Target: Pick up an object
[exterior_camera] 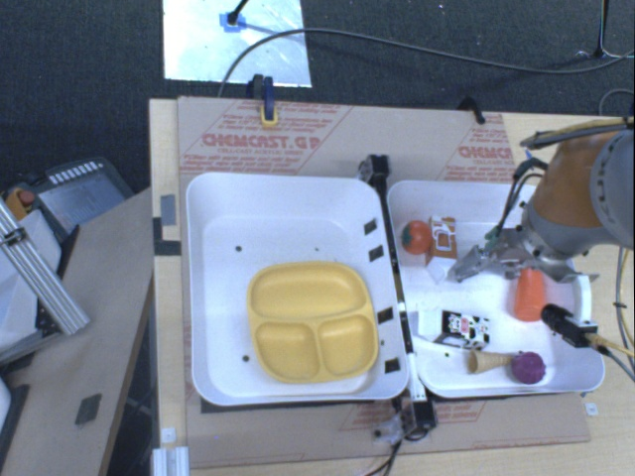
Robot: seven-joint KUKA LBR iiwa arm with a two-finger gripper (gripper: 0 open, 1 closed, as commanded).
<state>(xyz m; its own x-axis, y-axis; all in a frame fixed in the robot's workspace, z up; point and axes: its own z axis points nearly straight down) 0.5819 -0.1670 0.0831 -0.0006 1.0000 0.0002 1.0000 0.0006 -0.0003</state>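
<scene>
My gripper [462, 267] hangs low over the middle of the right bin [585, 370], reaching in from the right, and nothing shows in its grasp. Just left of its tip lie a red-orange tomato [417, 236] and a small brown and white box [444, 237]. An orange carrot-like piece [531, 295] stands just right of the gripper, under the wrist. Nearer the front lie a black and white patterned item [464, 328] and a toy ice cream cone with a purple scoop [512, 365].
The left bin [213, 266] holds a yellow three-compartment plate [313, 320]. A black divider strip [390, 266] runs between the bins. A grey table with equipment [60, 256] stands at the left.
</scene>
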